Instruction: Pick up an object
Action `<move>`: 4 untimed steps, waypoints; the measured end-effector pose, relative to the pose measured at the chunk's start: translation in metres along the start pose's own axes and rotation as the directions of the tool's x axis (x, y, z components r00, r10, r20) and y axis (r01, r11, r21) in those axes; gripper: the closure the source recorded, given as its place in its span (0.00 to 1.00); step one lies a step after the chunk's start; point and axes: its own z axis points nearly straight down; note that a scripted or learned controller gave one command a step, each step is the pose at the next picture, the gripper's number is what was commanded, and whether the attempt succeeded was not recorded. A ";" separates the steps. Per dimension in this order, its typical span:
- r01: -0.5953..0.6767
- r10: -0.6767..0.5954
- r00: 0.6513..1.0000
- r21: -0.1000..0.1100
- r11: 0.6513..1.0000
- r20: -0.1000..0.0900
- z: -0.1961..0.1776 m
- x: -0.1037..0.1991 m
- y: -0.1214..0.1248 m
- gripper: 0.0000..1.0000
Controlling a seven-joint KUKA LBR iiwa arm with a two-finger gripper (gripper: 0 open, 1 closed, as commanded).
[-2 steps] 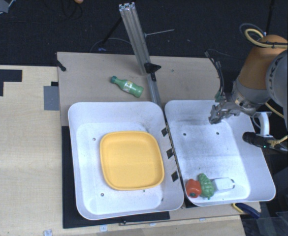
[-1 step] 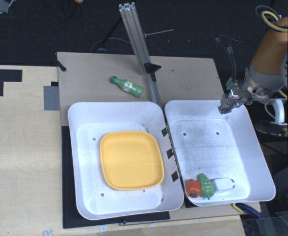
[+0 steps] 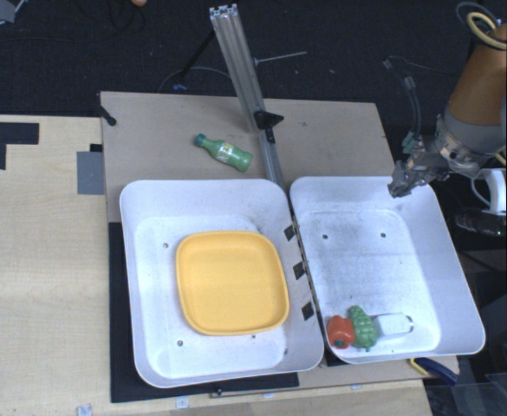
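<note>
Your gripper [image 3: 406,178] is up at the far right corner of the right bin [image 3: 448,258], hanging over the rim, and from this angle you can't tell how it is set, though nothing sits in it. Look where your targets are: a red piece [image 3: 341,330], a green piece [image 3: 365,328] and a white piece [image 3: 394,324] bunched together, touching, against the near edge of that same bin, well apart from you. The left bin [image 3: 145,258] carries a yellow plate [image 3: 231,282] at its middle, and a green bottle [image 3: 224,152] lies on the bench beyond the bins. Here's your risk: those three are packed tight near the wall, so you may come down on two at once, nudge them apart, or clip the sloped rim. The plate looks flat and wide, likely a poor grab.
</note>
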 end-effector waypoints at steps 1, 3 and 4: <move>0.003 -0.003 1.000 0.001 1.000 -0.001 0.008 0.048 -0.018 1.00; 0.003 -0.003 1.000 0.002 1.000 -0.001 0.009 0.145 -0.060 1.00; 0.003 -0.003 1.000 0.000 1.000 -0.001 -0.007 0.191 -0.079 1.00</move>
